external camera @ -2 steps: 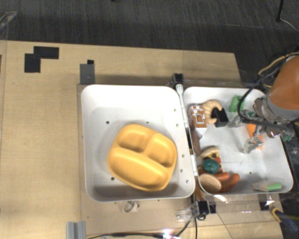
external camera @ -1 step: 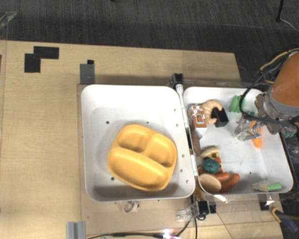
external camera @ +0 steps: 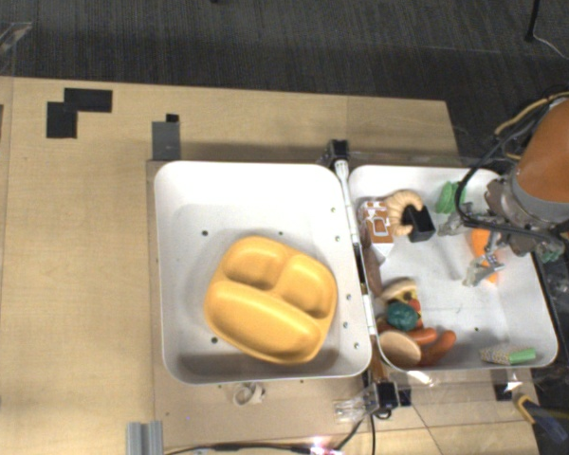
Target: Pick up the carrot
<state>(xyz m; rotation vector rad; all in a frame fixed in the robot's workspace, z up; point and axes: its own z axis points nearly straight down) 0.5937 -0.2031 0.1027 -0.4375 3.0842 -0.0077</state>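
Camera view: arm reaches over right bin (external camera: 531, 344), gripper (external camera: 486, 265) pointing down; jaws pinch the small orange carrot (external camera: 482, 242).

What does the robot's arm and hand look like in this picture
The arm comes in from the right: a large rounded orange section over a grey metallic wrist collar. Black cables and a yellowish one loop over its upper side. Below the collar, the hand is a slim assembly of pale metal parts. It is too small and blurred to make out any markings.
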